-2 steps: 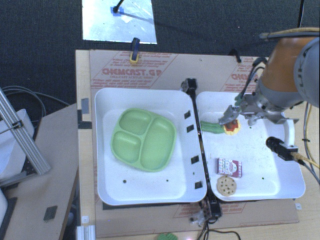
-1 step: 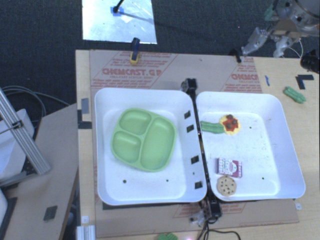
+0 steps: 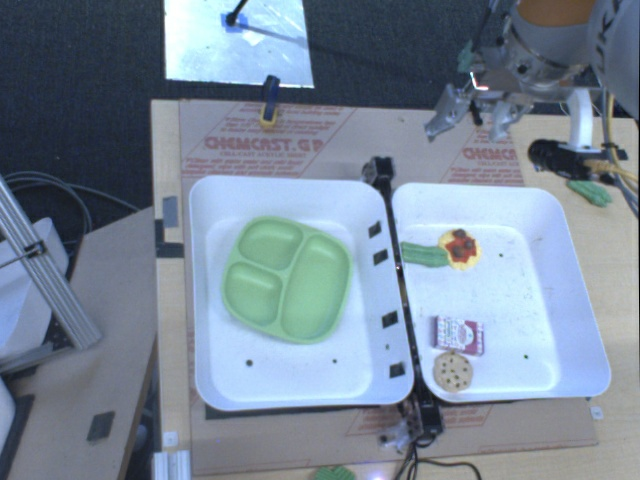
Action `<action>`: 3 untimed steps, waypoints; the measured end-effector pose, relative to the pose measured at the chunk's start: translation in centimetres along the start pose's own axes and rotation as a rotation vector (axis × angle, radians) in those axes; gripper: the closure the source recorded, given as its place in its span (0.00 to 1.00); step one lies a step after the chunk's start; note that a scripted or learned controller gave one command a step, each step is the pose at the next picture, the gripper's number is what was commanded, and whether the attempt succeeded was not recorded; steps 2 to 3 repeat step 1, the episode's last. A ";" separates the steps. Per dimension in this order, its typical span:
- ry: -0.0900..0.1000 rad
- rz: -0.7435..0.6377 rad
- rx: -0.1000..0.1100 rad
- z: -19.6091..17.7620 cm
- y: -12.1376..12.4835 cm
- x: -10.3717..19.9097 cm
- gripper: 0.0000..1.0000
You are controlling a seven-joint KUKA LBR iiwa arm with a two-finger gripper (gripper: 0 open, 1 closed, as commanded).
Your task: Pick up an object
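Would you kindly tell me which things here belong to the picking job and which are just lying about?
Job:
tool, above the bench
flower toy
small red-and-white packet
cookie
green divided plate

Lying about:
yellow-and-blue clamp
shiny sheet
green item beside the right bin

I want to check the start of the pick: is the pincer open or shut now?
Open. The pincer hangs above the far edge of the right bin, its two fingers spread apart with nothing between them.
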State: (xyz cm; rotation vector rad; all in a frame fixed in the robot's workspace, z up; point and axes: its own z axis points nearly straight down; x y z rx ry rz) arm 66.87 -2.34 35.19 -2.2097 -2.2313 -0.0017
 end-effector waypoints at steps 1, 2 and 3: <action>-0.001 0.008 0.004 3.9 -4.5 1.0 0.00; -0.001 0.008 0.004 3.9 -4.5 1.0 0.00; -0.001 0.008 0.004 3.9 -4.5 1.0 0.00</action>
